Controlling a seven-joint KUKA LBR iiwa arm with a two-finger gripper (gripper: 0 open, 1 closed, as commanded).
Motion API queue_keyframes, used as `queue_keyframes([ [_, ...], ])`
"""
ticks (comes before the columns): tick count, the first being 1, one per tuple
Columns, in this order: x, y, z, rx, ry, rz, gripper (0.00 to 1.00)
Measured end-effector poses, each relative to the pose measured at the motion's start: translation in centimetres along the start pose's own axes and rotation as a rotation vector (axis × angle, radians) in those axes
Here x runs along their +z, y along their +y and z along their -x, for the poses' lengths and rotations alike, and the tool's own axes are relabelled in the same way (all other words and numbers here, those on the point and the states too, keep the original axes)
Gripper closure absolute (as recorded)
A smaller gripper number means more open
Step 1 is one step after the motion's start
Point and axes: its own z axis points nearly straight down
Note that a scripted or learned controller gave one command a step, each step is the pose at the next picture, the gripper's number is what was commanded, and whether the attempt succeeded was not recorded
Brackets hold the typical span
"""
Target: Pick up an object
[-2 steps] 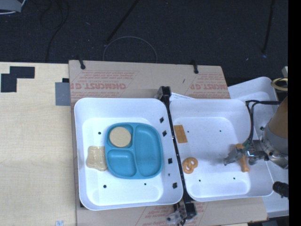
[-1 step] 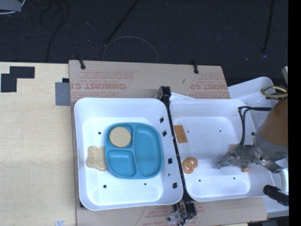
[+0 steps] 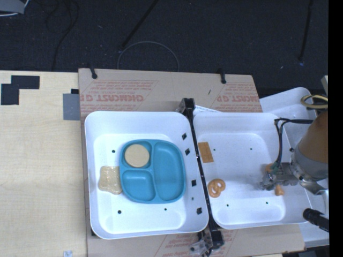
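From where I stand, the nearest loose thing in the right bin (image 3: 241,218) is the pretzel (image 3: 216,188), lying flat on the white floor close to the divider between the two bins. The pincer (image 3: 274,180) sits low at the right side of that same bin, so the pretzel lies to its left and a touch nearer, with bare floor between them. I'd judge that leftward gap to be what the next move turns on. Something small and orange (image 3: 279,190) sits right at the pincer's tips, but I cannot tell whether it is gripped, nor whether the pincer is apart or together.

A little farther back, an orange tag (image 3: 204,151) lies by the divider, its long axis running near to far.

In the left bin (image 3: 102,218), a blue tray (image 3: 163,170) holds a round cracker (image 3: 136,155) in its far-left compartment, and a pale biscuit (image 3: 110,179) rests against the tray's left edge. Both are well apart from the pincer, across the divider.
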Motion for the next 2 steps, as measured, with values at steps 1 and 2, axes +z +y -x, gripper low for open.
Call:
queue_keyframes([
  [1, -5.4, 1.1, 0.3, -0.007, -0.004, 0.007, 1.0],
  [2, -11.2, 2.0, 0.7, -0.007, -0.004, 0.008, 1.0],
])
